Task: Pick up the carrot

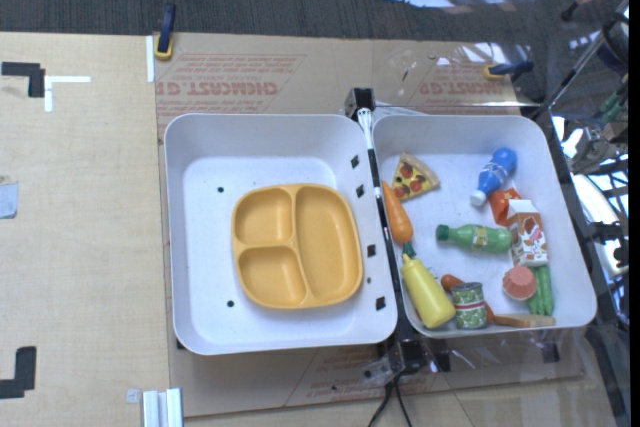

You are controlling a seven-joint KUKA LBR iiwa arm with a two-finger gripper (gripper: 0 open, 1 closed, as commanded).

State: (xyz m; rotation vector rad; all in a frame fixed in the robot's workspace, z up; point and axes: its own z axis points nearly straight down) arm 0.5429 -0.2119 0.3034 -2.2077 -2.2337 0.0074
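Lying against the left wall of the right bin (556,177), the carrot (396,213) sits long axis running roughly up-down in the frame, orange body with a bit of green at its lower end, pressed close to the divider where the two bins meet. Just below it is a yellow mustard bottle (426,293), nearly touching the carrot's lower tip. A pizza slice (413,178) lies just beside its upper end. Wall on one side, so a grasp probably has to close along the free axis or come from above; crowding at both ends looks like the main risk.

Rest of right bin: green bottle (476,236) on its side mid-bin, blue-capped bottle (494,173) tilted near the top, a carton (527,237) with red-and-white print, a small can (468,305), a pink cup-like piece (518,282), green veg by the right wall. Print on carton and can is too small to read.

Left bin (190,245) holds a yellow three-compartment plate (296,245), nothing on it, well apart from the carrot.

Cardboard sheet (230,75) under the bins carries red lettering, upside down from this view, reads like "CHEMCAST GP". Bins rest on the pale surface (70,215).

Jaws: cannot tell their state. Pickup not yet begun, judging by the carrot lying untouched.
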